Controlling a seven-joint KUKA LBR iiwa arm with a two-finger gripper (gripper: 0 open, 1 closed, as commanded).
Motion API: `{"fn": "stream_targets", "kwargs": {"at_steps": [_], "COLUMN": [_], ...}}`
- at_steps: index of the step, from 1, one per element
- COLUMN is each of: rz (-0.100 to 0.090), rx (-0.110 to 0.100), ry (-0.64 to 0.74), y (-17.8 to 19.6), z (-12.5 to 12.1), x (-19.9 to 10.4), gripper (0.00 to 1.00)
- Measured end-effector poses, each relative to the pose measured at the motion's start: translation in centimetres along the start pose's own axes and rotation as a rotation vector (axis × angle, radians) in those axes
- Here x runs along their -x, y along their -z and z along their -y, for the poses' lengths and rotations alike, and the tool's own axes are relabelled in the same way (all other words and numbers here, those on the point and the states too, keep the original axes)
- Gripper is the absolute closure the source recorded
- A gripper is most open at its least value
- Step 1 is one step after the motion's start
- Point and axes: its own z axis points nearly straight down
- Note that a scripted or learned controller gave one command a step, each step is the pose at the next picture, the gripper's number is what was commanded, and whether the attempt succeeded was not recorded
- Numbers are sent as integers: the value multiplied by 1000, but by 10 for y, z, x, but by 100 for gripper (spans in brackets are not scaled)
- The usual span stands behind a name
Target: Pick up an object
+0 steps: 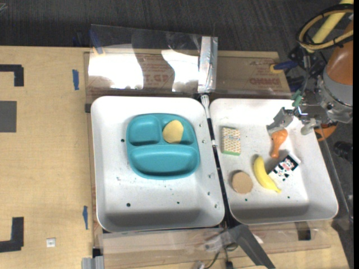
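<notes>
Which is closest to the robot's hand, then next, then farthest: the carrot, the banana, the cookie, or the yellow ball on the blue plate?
From the hand:
1. Carrot, just below it, right bin.
2. Banana, lower in that bin.
3. Cookie, bin's lower left.
4. Yellow ball, on the blue plate, left bin.

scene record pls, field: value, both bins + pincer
left bin: teal divided plate; yellow potato-like piece in its upper-right compartment
right bin: patterned sponge block, round tan disc, banana, orange carrot-like piece, black-and-white card
pincer: over right bin's upper right, beside the orange piece
grasp: cannot tell
</notes>
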Motion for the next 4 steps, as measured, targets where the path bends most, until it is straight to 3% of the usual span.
{"fn": "stream_targets", "kwargs": {"at_steps": [1,2,3,4], "rz": [6,24,30,29], "rx": [20,45,59,57], "ry": [80,94,96,96], "y": [-158,-172,-161,-162], "z": [50,45,40,41], "x": [9,3,4,3], "gripper": [0,0,100,0]}}
